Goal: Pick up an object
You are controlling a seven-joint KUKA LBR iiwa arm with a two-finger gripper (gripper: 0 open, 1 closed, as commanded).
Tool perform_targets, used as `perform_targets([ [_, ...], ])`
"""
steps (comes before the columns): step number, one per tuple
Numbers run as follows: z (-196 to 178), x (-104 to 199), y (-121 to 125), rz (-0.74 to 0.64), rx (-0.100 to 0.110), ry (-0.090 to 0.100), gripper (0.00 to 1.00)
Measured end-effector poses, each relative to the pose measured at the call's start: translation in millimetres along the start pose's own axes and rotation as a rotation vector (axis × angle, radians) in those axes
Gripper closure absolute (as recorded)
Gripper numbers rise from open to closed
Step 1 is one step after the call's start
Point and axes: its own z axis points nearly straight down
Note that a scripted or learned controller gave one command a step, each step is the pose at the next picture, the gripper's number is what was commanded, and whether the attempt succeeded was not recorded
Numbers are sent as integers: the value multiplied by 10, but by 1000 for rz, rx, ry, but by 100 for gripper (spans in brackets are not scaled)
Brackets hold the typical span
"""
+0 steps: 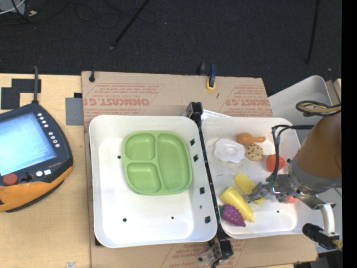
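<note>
Arm reaching in low from your right

You see the grey arm [321, 149] with its orange band entering from the right edge, wrist bent down and pointing left. Its gripper [261, 191] sits low at the end of the wrist, dark fingers [257, 190] aimed leftward; whether they are spread or closed is unclear.

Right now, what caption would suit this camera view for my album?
End effector reaches among toy foods in the right bin, beside a banana; green tray in the left bin.

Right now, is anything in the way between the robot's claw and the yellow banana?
Nothing visible is. The gripper sits right beside the yellow banana in the right bin, with no toy between them. The purple grapes lie below.
</note>
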Motion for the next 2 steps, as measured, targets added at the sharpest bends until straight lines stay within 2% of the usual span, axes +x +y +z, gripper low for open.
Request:
perform_targets([
  [1, 316, 18, 8, -2, -1, 1, 0],
  [2, 198, -3, 8, 6, -2, 1, 100],
])
